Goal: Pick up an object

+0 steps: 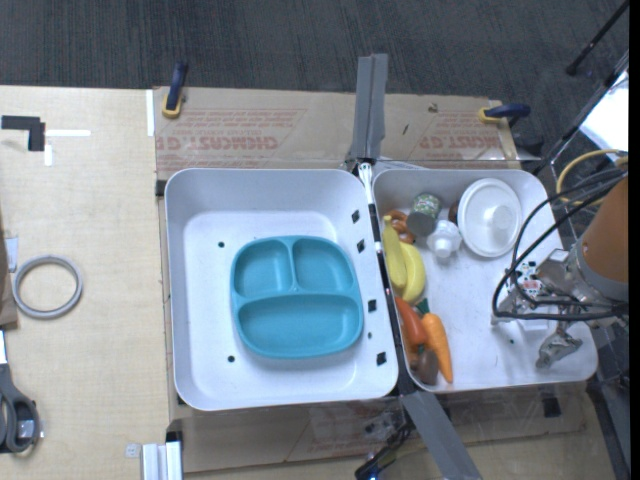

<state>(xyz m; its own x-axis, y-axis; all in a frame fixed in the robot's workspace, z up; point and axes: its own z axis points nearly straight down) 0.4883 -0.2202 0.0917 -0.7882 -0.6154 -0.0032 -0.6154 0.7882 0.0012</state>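
Note:
The right bin holds a yellow banana, an orange carrot, a red-orange piece and a dark lump, all lined up along its left wall. An upturned white bowl, a small white cup and a grey-green round piece lie at its far end. My gripper hangs low over the bin's near right corner, apart from all of these, with cables looping above it. Nothing shows in its grasp.
The left bin holds a blue divided plate. A grey tape ring and scissors lie on the bench at left. Clamps pin the cardboard behind the bins. The arm's orange band is at the right edge.

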